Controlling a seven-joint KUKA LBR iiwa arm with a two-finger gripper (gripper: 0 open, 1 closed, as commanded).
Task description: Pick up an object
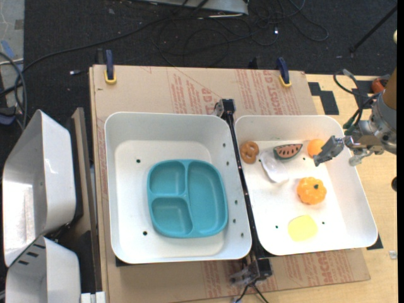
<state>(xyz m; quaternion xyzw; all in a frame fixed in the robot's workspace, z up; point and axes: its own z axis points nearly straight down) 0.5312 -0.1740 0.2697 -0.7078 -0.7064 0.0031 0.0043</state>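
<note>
Because the gripper (pixel 331 149) shows as a blurred grey shape at the far right side of the right bin (pixel 353 188), we cannot tell its state, though it sits just beside a small orange ball (pixel 314 147) that it partly covers. Going away from that ball we see a watermelon slice (pixel 288 151), a crumpled white piece (pixel 274 168) and a pretzel (pixel 250 151); nearer us lie an orange pumpkin (pixel 311 190) and a yellow disc (pixel 303 227). Well beyond the pretzel, the left bin (pixel 120 169) holds a teal divided plate (pixel 187 198).
</note>
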